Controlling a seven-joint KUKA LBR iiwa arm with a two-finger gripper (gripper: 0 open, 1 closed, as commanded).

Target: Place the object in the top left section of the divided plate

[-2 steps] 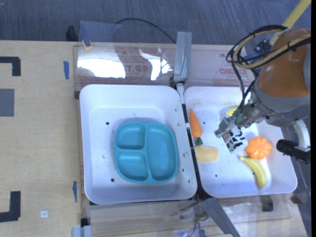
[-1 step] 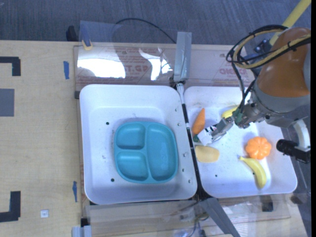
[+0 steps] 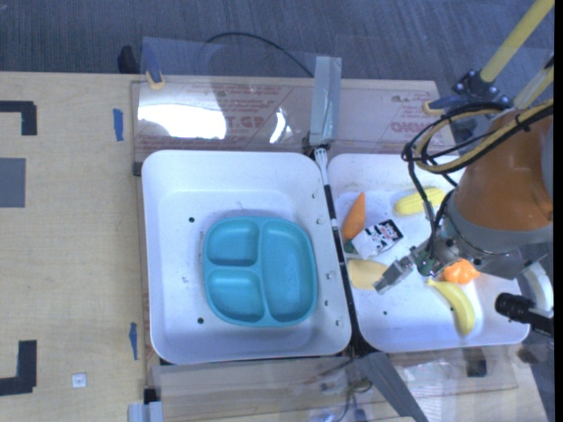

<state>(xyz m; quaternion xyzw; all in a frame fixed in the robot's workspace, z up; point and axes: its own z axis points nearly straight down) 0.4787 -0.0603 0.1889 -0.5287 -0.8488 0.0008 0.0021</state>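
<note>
Below, on the pale wooden surface (image 3: pixel 70 262), two shallow white bins sit side by side, touching along a dark seam. The left bin (image 3: pixel 176 192) carries a teal divided plate (image 3: pixel 260 269) near its middle; the plate has two smaller sections on its left side, one above the other, and one long section on its right, and nothing lies in any of them.

The right bin (image 3: pixel 413 319) holds a scatter of toy food. An orange carrot (image 3: pixel 354 215) lies tilted close to the seam, just beside a small black-and-white card (image 3: pixel 384 233). A yellow piece (image 3: pixel 417 202) rests near the bin's upper part, a pale yellow lump (image 3: pixel 362 273) lies low by the seam, and a yellow banana (image 3: pixel 459 304) curves toward the lower right, with a small orange object (image 3: pixel 459 272) just above it.

Reaching in from the right, the grey arm with its orange band (image 3: pixel 510 183) hangs over this bin. Its pincer (image 3: pixel 398 272) sits low beside the pale yellow lump; I cannot tell whether it is open or closed, nor whether it touches anything.
</note>
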